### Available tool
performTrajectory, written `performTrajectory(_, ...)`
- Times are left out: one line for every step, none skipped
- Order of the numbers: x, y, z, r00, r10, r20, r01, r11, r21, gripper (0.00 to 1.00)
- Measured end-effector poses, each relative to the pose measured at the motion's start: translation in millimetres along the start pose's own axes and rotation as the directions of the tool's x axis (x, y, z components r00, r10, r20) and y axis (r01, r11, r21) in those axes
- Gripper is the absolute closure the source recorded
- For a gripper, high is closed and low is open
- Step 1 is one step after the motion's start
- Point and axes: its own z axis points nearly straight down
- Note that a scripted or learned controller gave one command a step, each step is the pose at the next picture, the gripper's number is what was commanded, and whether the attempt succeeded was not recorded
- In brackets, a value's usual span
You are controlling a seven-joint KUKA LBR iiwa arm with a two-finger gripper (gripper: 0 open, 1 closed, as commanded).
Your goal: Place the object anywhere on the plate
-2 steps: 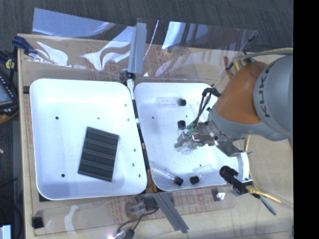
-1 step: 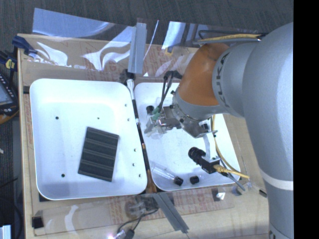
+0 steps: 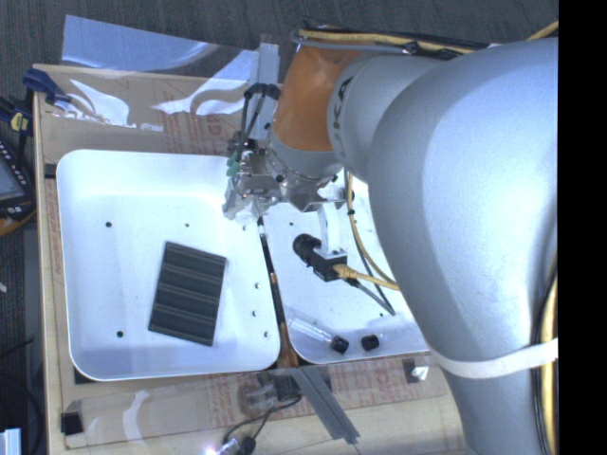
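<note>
Bench (image 3: 171,408): pale board with faint red print, carrying two shallow bins side by side.
Left bin (image 3: 85,207): white, smooth, rounded corners, a few small dark dots on the floor.
Plate (image 3: 189,293): dark grey flat rectangle, ribbed in bands across its width. It lies flat in the left bin, near of centre, slightly skewed, and touches no wall.
Right bin (image 3: 305,297): white and smooth like the left, with most of it hidden under the arm.
Black pieces (image 3: 339,345): two small dark blocky bits, close together but apart, on the right bin's floor near its near wall.
Tube (image 3: 309,330): small, clear and slim, lying flat just left of the black pieces.
Arm (image 3: 455,188): smooth grey casing with an orange band, reaching in from the right over the right bin.
Claw (image 3: 248,197): bare metal, above the far end of the seam between the bins and well apart from the plate.
Claw state: cannot tell how far open it is or whether it holds anything.
</note>
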Motion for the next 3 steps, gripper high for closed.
performTrajectory(78, 26, -87, 0.921, -0.389, 0.001, 0.389, 0.921, -0.004, 1.0)
performTrajectory(144, 60, 4, 0.992, -0.129, 0.002, 0.129, 0.992, 0.001, 1.0)
performTrajectory(92, 9, 60, 0.991, -0.134, 0.002, 0.134, 0.991, 0.002, 1.0)
